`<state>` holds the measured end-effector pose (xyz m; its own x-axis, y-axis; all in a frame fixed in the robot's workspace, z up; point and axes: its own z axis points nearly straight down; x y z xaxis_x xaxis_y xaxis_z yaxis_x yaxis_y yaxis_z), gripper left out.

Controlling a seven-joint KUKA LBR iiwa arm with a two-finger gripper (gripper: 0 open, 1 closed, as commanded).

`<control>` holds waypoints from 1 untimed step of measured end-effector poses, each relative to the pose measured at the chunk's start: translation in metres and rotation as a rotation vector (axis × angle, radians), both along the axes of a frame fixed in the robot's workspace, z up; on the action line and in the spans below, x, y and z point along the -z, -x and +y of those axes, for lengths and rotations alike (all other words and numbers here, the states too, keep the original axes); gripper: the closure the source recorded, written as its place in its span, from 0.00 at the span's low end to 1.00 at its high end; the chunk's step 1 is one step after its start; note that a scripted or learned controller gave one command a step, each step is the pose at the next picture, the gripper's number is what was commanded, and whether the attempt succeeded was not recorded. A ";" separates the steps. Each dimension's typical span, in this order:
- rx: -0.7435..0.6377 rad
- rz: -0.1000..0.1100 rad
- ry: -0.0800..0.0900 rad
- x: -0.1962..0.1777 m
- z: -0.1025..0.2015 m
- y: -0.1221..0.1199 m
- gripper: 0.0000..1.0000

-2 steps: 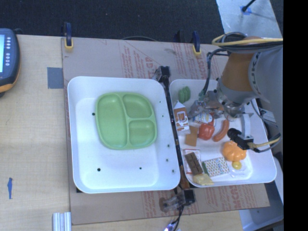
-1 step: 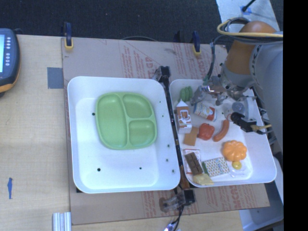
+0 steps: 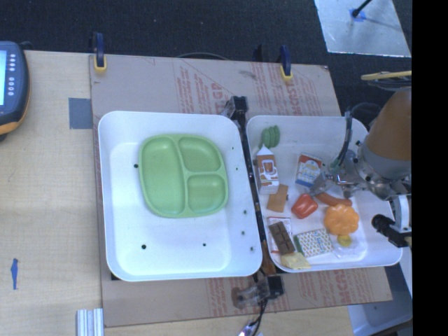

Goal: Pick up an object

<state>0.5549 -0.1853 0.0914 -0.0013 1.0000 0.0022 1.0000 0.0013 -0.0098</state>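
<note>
- The pincer (image 3: 329, 179) hangs low in the right bin (image 3: 378, 257), toward that bin's 3 o'clock side; whether it is apart or together, I cannot tell, and nothing can be seen gripped in it.
- The arm (image 3: 388, 142) enters from 3 o'clock, its grey and orange body covering that bin's upper right corner.
- Just at the pincer's 6 o'clock lie a red pepper-like toy (image 3: 304, 206) and an orange fruit toy (image 3: 341, 219), close beside one another.
- A small blue and white carton (image 3: 308, 169) sits at the pincer's 9 o'clock, very near it.
- Further toward 9 o'clock stands a brown and white carton (image 3: 266, 168), with a green leafy piece (image 3: 271, 136) at its 12 o'clock and a tan wedge (image 3: 277, 200) at its 6 o'clock.
- Along the bin's 6 o'clock edge lie a dark chocolate-like bar (image 3: 281, 236), a speckled green and white packet (image 3: 313, 243) and a pale yellow piece (image 3: 295, 260).
- The left bin (image 3: 119, 250) holds a green divided plate (image 3: 185, 175) in its upper half, lying flat.
- Both bins rest on cardboard on the surface (image 3: 42, 208), and a handheld pendant (image 3: 10, 82) lies at the surface's 9 o'clock edge.
</note>
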 end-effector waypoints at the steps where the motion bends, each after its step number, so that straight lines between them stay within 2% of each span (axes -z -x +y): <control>1: -0.001 0.010 0.001 -0.011 0.003 -0.097 0.00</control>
